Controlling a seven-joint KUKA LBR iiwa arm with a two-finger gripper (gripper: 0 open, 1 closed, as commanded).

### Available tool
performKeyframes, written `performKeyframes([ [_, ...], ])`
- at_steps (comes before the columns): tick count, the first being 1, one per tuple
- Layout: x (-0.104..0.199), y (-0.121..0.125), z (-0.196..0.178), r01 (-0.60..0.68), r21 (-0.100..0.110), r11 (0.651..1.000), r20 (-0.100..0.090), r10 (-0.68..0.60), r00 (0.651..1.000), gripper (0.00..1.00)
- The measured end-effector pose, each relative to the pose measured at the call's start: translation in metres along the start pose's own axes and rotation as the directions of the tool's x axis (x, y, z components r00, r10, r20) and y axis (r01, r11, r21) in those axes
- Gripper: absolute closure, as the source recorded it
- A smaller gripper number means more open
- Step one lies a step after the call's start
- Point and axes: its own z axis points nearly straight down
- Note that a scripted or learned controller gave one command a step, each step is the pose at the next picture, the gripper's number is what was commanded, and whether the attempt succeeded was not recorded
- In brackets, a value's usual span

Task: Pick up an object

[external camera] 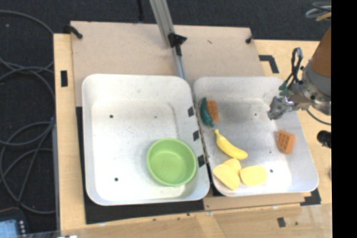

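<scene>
A yellow banana (230,145) lies flat and slanted in the right bin (245,92), near its left wall.

- You are looking at a robotics lab, not a home or a shop.
- The plywood bench (234,220) stands on dark carpet with loose black cables (22,114) trailing across it.
- An aluminium rail (159,0) slants up from the bench's back.
- Two white bins (100,92) hold toy pieces such as a plastic banana (229,145) and a green bowl (172,161).
</scene>
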Motion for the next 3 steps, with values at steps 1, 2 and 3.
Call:
performKeyframes([
  [1, 0.006, -0.001, -0.062, 0.001, -0.001, 1.000, 0.000, -0.001, 1.000, 1.00],
  [2, 0.005, 0.000, -0.071, 0.002, 0.005, 1.000, -0.002, -0.002, 1.000, 1.00],
  [3, 0.050, 0.002, -0.071, 0.003, 0.006, 1.000, -0.003, -0.003, 1.000, 1.00],
])
